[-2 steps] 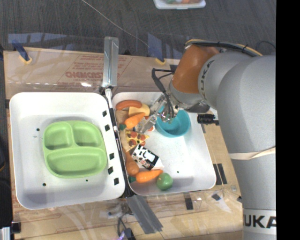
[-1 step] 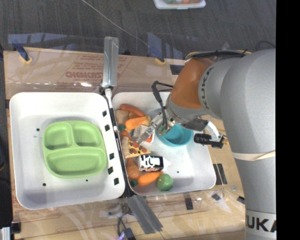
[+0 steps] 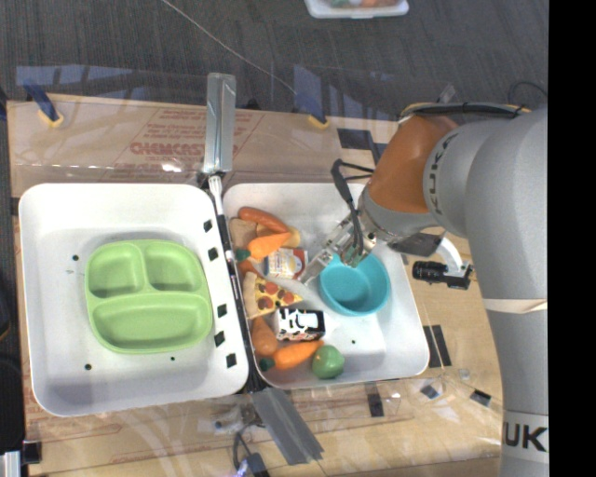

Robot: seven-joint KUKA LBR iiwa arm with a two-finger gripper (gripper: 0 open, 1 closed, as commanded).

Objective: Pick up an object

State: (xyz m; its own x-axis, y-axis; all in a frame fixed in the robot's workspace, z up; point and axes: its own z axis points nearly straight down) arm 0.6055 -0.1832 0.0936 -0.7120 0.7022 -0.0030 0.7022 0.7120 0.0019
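I'm hovering the pincer (image 3: 346, 250), can't tell its state, over the blue bowl (image 3: 355, 287)'s rim, probably glancing off.

1. The claw (image 3: 346, 250) is small and dark against the blue bowl (image 3: 357, 287); whether its fingers are apart or closed cannot be told.
2. The arm (image 3: 484, 186) covers the right bin's (image 3: 405, 347) far right corner and is cut off by the bottom edge.
3. A white tray (image 3: 358, 7) is cut by the top edge, its contents unreadable.
4. The toy foods (image 3: 279, 289) overlap; several hide one another.
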